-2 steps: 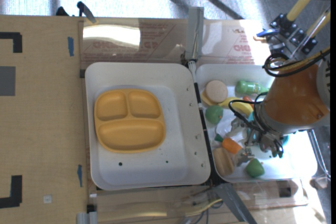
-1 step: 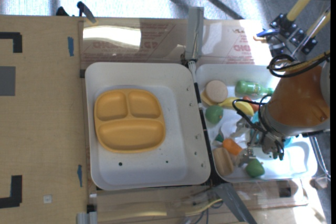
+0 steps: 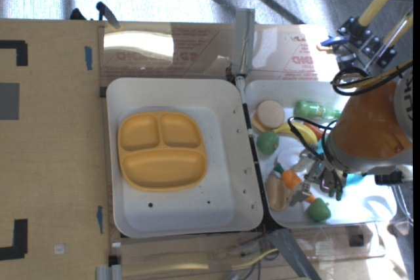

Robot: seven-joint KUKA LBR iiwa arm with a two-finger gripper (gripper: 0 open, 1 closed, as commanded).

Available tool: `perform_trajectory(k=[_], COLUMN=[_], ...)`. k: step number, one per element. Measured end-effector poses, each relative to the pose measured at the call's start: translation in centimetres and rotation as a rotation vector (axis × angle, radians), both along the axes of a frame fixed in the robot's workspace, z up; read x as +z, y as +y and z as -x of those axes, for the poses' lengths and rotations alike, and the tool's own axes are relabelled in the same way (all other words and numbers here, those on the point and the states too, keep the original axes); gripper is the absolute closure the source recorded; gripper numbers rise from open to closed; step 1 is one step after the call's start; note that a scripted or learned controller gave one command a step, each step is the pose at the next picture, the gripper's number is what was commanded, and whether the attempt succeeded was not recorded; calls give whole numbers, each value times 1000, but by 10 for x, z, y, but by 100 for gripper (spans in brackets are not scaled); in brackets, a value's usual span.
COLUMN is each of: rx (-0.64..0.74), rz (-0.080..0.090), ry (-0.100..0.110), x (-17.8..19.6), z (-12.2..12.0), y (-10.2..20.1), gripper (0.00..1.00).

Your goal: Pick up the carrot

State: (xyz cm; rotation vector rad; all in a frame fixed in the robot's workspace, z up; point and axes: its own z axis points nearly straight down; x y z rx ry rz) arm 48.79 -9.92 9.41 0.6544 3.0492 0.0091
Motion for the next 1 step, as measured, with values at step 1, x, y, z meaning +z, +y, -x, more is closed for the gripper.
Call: perform_trajectory(k=[1], rx=[-490], rz=[-12], ry=[7], x=[-3], z=[2], y=[-28], gripper=[0])
